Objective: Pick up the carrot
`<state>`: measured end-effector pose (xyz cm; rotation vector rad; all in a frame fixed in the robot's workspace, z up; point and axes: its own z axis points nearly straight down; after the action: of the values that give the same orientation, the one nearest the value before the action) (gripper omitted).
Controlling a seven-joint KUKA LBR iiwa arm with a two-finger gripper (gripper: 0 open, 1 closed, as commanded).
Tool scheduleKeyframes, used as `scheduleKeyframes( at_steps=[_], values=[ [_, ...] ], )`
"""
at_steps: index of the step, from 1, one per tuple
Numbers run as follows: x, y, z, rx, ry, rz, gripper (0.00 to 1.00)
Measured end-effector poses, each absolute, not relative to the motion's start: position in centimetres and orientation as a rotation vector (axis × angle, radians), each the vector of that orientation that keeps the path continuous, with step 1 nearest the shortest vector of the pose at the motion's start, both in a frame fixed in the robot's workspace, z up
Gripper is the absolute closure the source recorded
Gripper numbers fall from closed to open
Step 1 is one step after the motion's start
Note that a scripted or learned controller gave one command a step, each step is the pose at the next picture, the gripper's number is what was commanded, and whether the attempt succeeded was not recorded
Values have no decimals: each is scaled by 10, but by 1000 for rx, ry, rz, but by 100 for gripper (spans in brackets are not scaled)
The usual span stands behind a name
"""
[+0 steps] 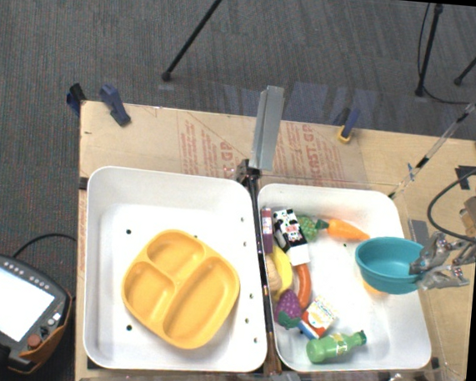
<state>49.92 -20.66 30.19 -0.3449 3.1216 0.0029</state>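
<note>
Camera view, looking down at a slant, takes in two shallow white plastic bins side by side on a bare cardboard-coloured bench top. In the left bin a yellow plastic divided plate lies a little toward the bin's near right corner, with bare white floor along the far edge and the left edge.

In the right bin the small orange toy carrot lies near the far edge, about midway along it, its green leafy end pointing toward the left edge. Bare floor lies between the carrot and the far rim, and an open patch of floor lies just on its near side.

A teal plastic bowl sits tilted at the right edge, just beside the carrot's tip, and the metal two-finger gripper pinches the bowl's right rim, so its fingers are pressed onto the bowl.

Along the right bin's left edge the things crowd together: a black-and-white cow-print block, a yellow banana, an orange-red sausage, a purple bunch of grapes, and a small orange-and-white carton. A green plastic bottle lies on its side close to the near edge. The near right corner of this bin's floor is bare.
</note>
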Motion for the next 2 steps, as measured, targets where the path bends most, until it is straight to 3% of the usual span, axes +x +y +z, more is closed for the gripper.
scheduleKeyframes(
  at_steps=[1,2],
  values=[
    [490,-211,294,-812,3035,6,100],
    [499,-209,289,-1244,2883,6,100]
  ],
)
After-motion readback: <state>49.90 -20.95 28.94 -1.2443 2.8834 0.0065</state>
